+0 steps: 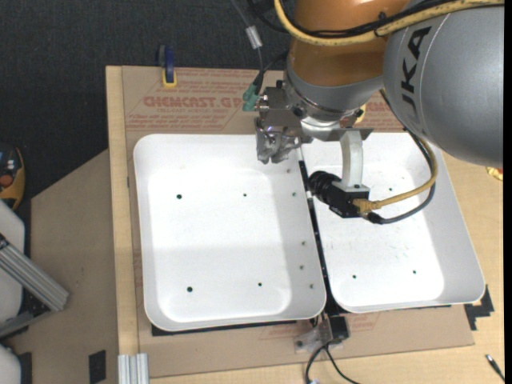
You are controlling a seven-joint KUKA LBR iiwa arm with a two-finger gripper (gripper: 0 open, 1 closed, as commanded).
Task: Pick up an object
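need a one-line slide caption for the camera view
Grey-and-orange arm hangs its gripper over the left white bin's far right corner, beside the right bin.

White bins (216, 238); orange-banded grey arm (448, 62); brown board (128, 134)

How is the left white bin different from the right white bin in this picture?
The left bin lies fully in view, while the arm covers the right bin's far part. The gripper hangs over the left bin's far right corner; a black part with a yellow cable hangs over the right bin. Both are shallow and white.
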